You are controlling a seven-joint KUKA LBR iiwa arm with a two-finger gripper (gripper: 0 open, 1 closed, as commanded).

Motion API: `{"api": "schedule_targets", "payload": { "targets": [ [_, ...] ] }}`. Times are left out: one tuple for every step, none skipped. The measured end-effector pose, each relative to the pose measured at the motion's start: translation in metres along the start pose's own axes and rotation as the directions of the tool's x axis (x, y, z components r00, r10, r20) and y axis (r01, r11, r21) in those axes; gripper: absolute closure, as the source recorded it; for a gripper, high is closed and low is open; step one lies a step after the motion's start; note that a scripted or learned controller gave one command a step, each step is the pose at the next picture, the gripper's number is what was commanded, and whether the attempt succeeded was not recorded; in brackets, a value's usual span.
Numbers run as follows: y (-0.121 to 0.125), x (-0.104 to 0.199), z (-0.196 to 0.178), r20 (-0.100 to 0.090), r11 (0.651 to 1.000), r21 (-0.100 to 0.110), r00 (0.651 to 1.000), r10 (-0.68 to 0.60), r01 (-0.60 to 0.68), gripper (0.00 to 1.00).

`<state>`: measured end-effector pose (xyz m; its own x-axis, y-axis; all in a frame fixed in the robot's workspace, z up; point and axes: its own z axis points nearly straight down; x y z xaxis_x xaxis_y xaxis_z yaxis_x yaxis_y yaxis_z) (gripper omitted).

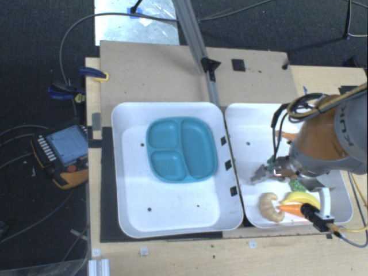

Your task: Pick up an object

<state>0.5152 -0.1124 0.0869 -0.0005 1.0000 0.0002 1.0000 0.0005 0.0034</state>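
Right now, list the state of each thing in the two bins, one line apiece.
Teal divided plastic plate: flat in the left white bin, compartments bare.
Beige croissant-shaped toy: lying in the right white bin, near its front edge.
Yellow banana toy: lying beside the croissant.
Orange carrot toy: lying under the banana.
Hand: low over the right bin, holding nothing visible.

Plate [183,150] in left bin [129,211]

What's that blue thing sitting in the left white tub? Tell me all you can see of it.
The blue plate is a turquoise tray with rounded corners, plastic by its look, split into three compartments: one long section on the right, two smaller ones stacked on the left. It lies flat, slightly turned, in the upper middle of the left bin. Nothing sits in it, and nothing but the bin floor touches it.
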Motion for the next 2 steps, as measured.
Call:
{"api": "schedule_targets", "payload": {
  "targets": [
    [0.003, -0.001, -0.012, 0.003, 1.000, -0.010, 1.000, 0.000, 0.000, 1.00],
    [0.000, -0.001, -0.075, 0.001, 1.000, -0.002, 1.000, -0.004, 0.004, 1.00]
  ]
}}
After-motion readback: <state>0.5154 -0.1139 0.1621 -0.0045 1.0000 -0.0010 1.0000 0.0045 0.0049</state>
